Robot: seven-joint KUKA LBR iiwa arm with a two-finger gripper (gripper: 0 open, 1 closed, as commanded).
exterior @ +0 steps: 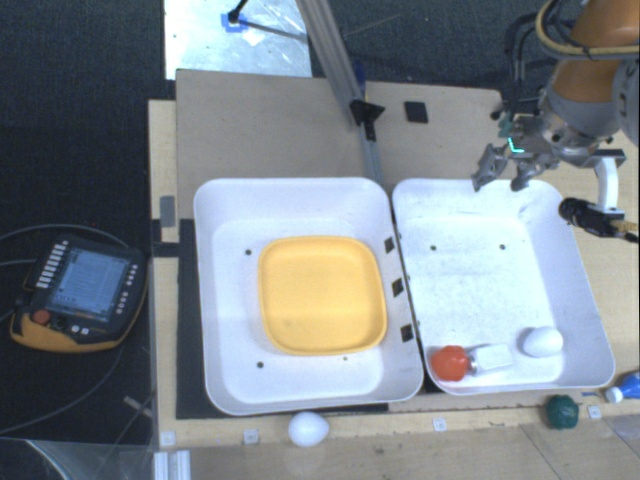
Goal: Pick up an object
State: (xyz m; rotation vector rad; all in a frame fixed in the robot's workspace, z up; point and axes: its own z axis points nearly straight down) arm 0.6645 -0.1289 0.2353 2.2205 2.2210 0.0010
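I see my tool (507,173) open above the far edge of the right bin (500,268). At that bin's near edge lie a red ball (450,362) and a white egg (541,342). A yellow plate (322,294) fills the left bin (225,268).

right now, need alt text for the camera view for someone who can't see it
A grey arm's gripper, jaws open, hangs over the far rim of the right white bin, which holds an orange ball, a small white block and a white egg along its near edge. The left white bin holds a yellow plate.
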